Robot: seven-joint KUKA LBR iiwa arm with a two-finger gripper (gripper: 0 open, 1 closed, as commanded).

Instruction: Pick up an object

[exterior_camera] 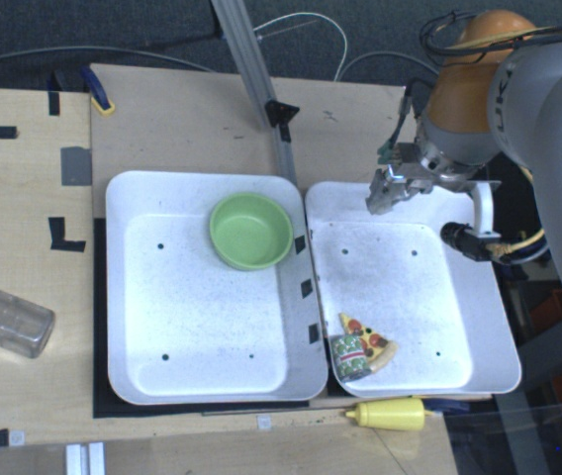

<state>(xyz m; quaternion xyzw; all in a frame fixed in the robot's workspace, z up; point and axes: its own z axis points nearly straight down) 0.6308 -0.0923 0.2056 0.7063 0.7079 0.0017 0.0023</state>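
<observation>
Camera view is showing a pizza-slice toy (364,345) lying in the right bin (459,295), against its near-left wall, awkward to reach. Beyond it, the gripper (388,194) is hovering over the far rim, carrying nothing; its opening I cannot tell.

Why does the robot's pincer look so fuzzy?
In the camera view, the grey metal pincer is small and slightly blurred, so its fingers can't be made out; the round green plastic bowl looks sharper, and even light leaves hardly any shadows.
</observation>
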